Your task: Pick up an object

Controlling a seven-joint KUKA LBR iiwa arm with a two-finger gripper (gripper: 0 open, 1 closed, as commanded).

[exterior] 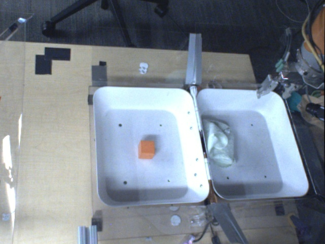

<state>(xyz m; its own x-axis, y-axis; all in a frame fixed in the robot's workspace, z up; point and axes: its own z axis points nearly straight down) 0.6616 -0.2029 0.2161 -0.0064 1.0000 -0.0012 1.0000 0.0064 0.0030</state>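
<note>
A pale wooden bench is seen under two white bins, dark carpet and a chair base beyond. An orange cube lies mid-floor in the left bin. A crumpled whitish object lies in the right bin. The gripper is seen at the upper right, nothing visibly held; its opening cannot be judged.

Matt white plastic bins; pale, smooth wood-grain bench. Matt orange block at centre of nine-o'clock bin. Glossy, crinkled clear bag in three-o'clock bin. Brushed metal bar at twelve o'clock.
</note>
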